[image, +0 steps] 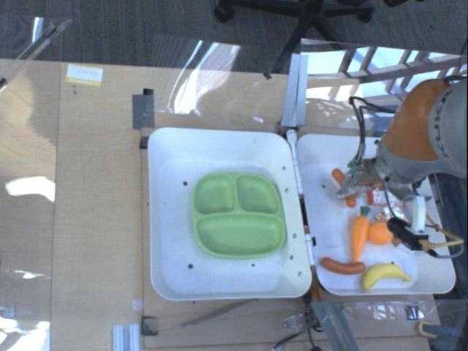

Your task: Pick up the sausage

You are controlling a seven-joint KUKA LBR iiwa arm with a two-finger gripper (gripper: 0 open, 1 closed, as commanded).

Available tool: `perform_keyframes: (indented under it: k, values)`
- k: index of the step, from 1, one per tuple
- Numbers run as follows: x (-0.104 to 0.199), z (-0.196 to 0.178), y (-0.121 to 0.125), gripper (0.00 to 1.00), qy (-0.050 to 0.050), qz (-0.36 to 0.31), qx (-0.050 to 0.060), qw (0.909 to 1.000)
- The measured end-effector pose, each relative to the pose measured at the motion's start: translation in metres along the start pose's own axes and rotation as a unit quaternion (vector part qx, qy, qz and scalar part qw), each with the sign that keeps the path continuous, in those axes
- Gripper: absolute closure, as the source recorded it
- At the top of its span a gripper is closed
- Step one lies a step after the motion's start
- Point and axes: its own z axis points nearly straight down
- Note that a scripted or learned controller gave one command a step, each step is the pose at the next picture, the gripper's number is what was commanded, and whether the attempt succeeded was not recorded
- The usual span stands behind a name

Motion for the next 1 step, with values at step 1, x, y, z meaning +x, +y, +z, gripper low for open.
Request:
perform_keyframes:
  k: [1]
  values:
    - [0.0626,-0.0998,0.0547,1.0,0.002,0.041,0.007,0.9991]
